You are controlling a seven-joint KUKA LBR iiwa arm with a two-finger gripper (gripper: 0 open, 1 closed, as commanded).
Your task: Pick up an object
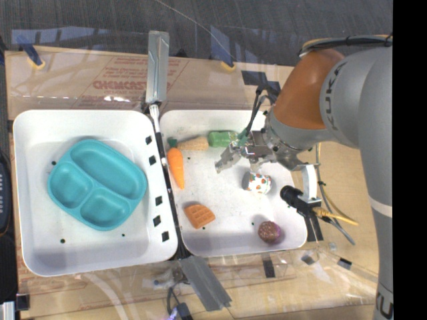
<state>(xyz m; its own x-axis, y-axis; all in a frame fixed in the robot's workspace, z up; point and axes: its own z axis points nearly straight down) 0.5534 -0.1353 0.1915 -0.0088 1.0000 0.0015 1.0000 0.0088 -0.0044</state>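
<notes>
Camera view. Worktop (80,79): carrying two white bins side by side.

Left bin (33,245): holding a teal divided plate (97,184), lying toward its centre.

Right bin (227,235): holding six items. An orange carrot (175,167) is lying by the left wall; a green object (220,138) and a pale tan piece (193,143) are sitting near the far wall; a ridged orange piece (199,215) is resting toward the near left corner; a dark round object (269,231) is sitting at the near right corner; a white speckled ball (259,183) is lying right of centre.

End effector (248,153): hanging over the right bin's far right part, just above the speckled ball. Whether it is spread or clenched cannot be told, and nothing is visibly grasped.
</notes>
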